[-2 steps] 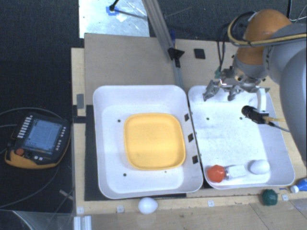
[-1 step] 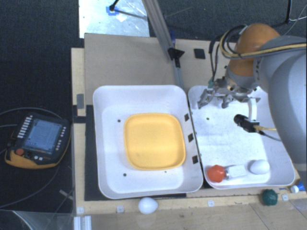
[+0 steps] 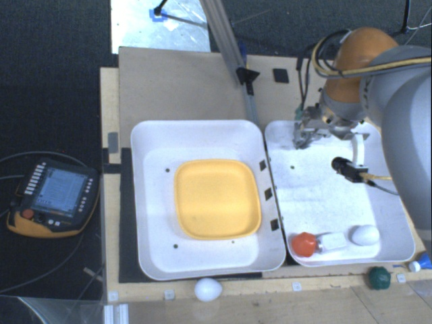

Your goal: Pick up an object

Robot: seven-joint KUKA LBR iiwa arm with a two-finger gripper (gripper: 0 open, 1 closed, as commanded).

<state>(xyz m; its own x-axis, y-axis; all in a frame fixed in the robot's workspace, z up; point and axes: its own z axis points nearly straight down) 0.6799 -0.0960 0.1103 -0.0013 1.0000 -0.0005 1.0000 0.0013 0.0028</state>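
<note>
We are seeing the arm [image 3: 378, 79] reaching over the right bin [image 3: 324, 201] while a yellow plate [image 3: 217, 198] is lying in the left bin [image 3: 155, 154]. The gripper [image 3: 305, 135] is hanging over the right bin's far corner; its state we cannot tell. A white egg-shaped object [image 3: 365, 235], a white block [image 3: 332, 241] and an orange ball [image 3: 304, 244] are sitting along the near edge, well apart from it.

We see 1 grey arm [image 3: 405, 106] reaching in from the right, its orange band [image 3: 361, 52] sitting above the wrist. The wrist bends downward, and the gripper [image 3: 304, 135] hangs low, pointing down and to the left.
</note>
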